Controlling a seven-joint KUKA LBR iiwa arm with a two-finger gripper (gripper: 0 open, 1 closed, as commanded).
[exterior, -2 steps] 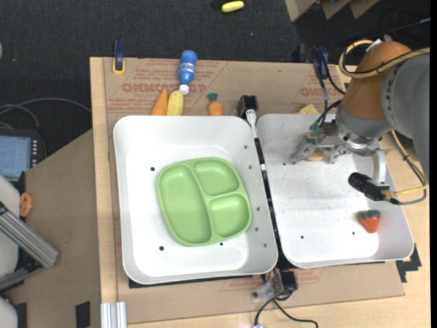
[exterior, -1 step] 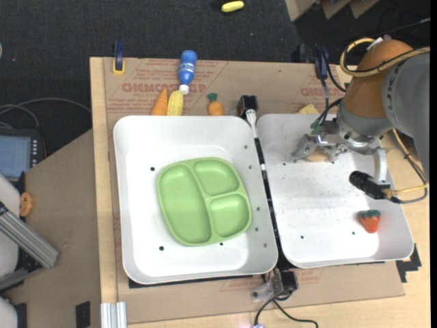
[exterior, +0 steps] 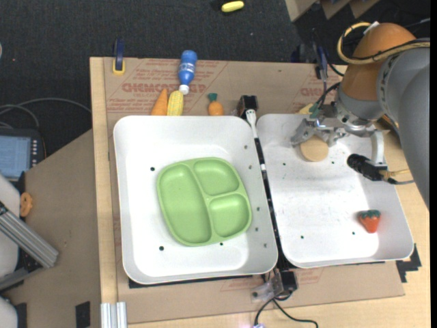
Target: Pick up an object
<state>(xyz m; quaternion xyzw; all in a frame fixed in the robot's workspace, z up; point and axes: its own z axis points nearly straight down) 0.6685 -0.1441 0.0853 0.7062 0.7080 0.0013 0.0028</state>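
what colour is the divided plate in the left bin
Light green, plain with no pattern; the plate shows clearly in the camera view.

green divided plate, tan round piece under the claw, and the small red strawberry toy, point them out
green divided plastic plate (exterior: 203, 201), camera view, on the centre where the dividers meet
tan round flat piece (exterior: 315, 152), camera view, on its exposed lower half below the claw
small red strawberry toy (exterior: 370, 223), camera view, on its red body

The floor was dark grey carpet. A small yellow thing lay on it. The desk was brown board with red letters. Black cables ran across the floor on the left, near a metal bar.
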